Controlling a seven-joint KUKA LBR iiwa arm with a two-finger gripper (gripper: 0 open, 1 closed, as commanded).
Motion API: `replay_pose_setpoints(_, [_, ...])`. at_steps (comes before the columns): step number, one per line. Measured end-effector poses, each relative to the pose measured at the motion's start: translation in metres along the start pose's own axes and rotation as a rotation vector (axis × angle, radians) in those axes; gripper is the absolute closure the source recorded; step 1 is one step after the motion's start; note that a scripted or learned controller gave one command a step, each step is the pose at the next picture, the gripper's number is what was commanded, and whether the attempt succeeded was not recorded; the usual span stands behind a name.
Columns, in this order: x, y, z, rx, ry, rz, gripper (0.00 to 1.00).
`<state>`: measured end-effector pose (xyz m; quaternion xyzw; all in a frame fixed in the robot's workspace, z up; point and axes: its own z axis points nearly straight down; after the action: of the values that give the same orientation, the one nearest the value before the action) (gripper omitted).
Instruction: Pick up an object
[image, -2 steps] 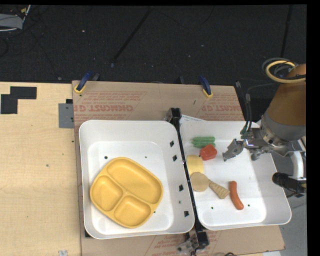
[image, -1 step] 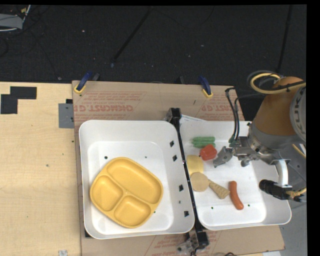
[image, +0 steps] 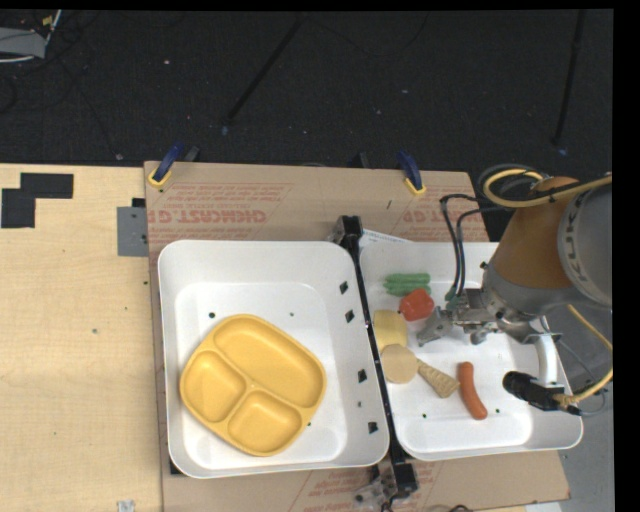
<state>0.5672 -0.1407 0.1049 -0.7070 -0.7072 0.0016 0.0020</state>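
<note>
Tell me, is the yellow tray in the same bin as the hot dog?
No, the yellow tray lies in the left bin, the hot dog in the right bin.

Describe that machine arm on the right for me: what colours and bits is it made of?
The arm has a bulky grey body with a wide orange band above the wrist. Black cables and a yellow one loop around it. It ends in a small grey metal gripper with two fingers. A curved white piece with a black end sits beside it.

Partly hidden items

The claw (image: 432, 330) covers part of the red toy (image: 416, 303); its finger spacing is too small to tell.
</note>
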Motion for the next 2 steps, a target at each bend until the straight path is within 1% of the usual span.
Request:
replay_pose_setpoints(1, [-0.001,0.001,-0.013,-0.004,-0.001,0.002,1.00])
replay_pose_setpoints(2, [-0.010,0.002,-0.060,-0.008,-0.002,0.001,1.00])
